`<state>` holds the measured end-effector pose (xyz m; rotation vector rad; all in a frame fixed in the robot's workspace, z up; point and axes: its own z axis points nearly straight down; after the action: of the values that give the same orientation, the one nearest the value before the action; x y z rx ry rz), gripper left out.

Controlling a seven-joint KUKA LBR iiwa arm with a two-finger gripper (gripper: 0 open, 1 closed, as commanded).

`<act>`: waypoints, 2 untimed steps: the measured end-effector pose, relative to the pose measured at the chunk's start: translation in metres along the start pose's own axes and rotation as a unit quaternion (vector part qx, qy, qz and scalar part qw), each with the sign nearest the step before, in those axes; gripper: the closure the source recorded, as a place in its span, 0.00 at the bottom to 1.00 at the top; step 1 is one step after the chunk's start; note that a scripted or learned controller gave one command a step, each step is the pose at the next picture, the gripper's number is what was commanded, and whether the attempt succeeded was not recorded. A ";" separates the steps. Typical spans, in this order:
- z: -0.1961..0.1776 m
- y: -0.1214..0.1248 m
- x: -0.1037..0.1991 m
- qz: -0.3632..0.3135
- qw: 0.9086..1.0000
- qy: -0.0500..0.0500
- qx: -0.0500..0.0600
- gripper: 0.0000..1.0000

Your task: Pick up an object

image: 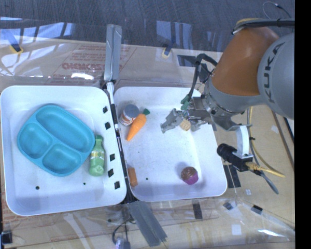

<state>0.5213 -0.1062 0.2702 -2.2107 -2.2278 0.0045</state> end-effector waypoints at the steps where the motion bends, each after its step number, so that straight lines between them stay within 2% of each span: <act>1: 0.132 0.087 0.006 -0.037 0.999 0.000 0.001 0.00; 2: 0.176 0.064 0.010 -0.063 0.998 0.001 -0.002 0.00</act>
<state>0.5844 -0.0953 0.0943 -2.0687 -2.3636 -0.0027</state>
